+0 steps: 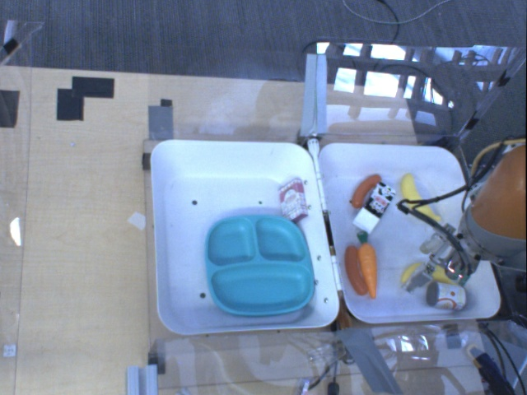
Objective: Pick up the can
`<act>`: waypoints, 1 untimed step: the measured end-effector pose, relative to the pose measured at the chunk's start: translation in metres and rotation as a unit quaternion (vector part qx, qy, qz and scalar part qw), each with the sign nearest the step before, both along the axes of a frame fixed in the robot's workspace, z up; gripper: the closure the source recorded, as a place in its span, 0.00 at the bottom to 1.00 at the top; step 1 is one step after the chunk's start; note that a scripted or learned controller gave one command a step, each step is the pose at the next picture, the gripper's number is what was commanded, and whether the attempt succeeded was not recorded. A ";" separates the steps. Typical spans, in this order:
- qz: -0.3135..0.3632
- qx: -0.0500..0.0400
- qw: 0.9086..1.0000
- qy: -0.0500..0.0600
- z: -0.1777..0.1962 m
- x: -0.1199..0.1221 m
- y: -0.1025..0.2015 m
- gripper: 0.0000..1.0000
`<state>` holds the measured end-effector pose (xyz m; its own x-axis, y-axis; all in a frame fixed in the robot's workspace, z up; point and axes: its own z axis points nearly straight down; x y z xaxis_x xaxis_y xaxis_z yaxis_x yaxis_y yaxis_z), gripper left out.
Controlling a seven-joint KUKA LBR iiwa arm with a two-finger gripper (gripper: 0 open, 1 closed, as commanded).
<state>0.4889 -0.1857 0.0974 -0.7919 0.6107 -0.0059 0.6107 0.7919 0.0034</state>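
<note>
One can [292, 199], label unreadable | left bin [177, 220] | gripper [435, 271] state unclear

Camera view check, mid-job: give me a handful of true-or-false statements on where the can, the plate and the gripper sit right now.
1. The can lies in the left bin. True.
2. The blue plate sits in the right bin. False: it is in the left bin, below the can.
3. The gripper is over the right bin. True.
4. The gripper is touching the can. False: the two are in different bins.
5. The carrots lie in the right bin. True.
</note>
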 end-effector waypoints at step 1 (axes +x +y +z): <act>-0.001 0.000 1.000 -0.004 0.010 0.003 0.001 1.00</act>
<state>0.4922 -0.1852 0.1077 -0.7905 0.6123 -0.0127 0.6123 0.7906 0.0084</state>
